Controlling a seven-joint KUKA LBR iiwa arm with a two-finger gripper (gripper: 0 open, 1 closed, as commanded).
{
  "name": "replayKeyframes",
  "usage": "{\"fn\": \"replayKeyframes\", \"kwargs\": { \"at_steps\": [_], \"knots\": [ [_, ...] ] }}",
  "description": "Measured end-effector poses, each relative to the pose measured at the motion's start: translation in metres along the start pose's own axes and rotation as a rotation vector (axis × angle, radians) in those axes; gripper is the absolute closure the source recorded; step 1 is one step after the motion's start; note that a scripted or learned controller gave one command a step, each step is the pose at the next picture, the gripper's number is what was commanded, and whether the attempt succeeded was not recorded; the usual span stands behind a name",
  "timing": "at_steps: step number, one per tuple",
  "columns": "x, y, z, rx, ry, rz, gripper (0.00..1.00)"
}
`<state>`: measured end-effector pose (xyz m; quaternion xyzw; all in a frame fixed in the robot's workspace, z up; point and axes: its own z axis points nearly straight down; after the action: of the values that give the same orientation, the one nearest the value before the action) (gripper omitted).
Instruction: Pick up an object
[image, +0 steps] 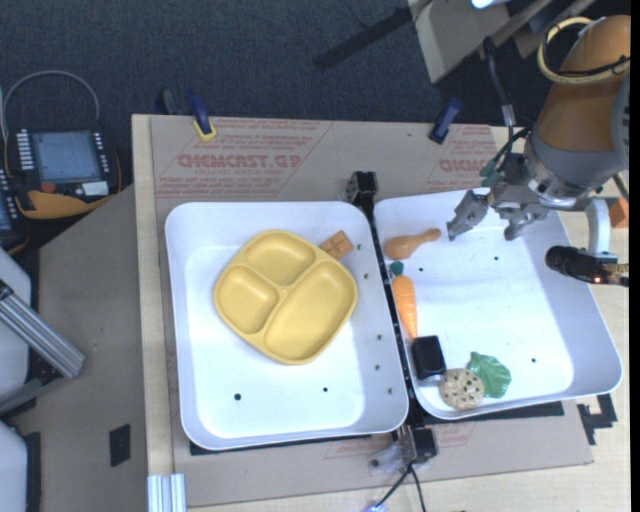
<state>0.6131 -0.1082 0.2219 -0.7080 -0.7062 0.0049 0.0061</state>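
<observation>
- Gripper (489, 223) hangs over the far part of the right bin (560, 330), its two grey fingers spread apart with nothing between them.
- Behind it rises the grey arm with its orange band (590, 70), reaching in from the right.
- Just to the left of the fingertips lies a tan toy chicken drumstick (411, 242), near the bin's far left corner; it is close to the fingers but not touching them.
- Below the drumstick, along the left wall of the right bin, lies an orange toy carrot (404, 304) with a small green top pointing away.
- Nearer the front edge sits a small black block (429, 356), just below the carrot.
- Beside the block, at the front of the bin, rest a round speckled cookie (461, 388) and a green leafy toy (491, 373), touching each other.
- Left bin (200, 400) carries a yellow divided plate (286, 295) with three compartments, lying flat in the middle.
- A small brown block (336, 244) lies at the plate's far right rim, touching or just beside it.
- Both bins stand side by side on a brown board (300, 150) with red lettering.
- A handheld control pendant (60, 165) lies off the board, far left.
</observation>
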Motion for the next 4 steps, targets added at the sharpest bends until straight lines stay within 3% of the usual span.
{"fn": "replayKeyframes", "kwargs": {
  "at_steps": [1, 2, 4],
  "knots": [
    [0.000, 0.003, -0.009, -0.015, -0.002, -0.003, 0.00],
    [0.008, 0.001, 0.052, -0.009, 0.000, -0.003, 0.00],
    [0.002, 0.000, 0.136, -0.017, -0.005, -0.003, 0.00]
  ]
}}
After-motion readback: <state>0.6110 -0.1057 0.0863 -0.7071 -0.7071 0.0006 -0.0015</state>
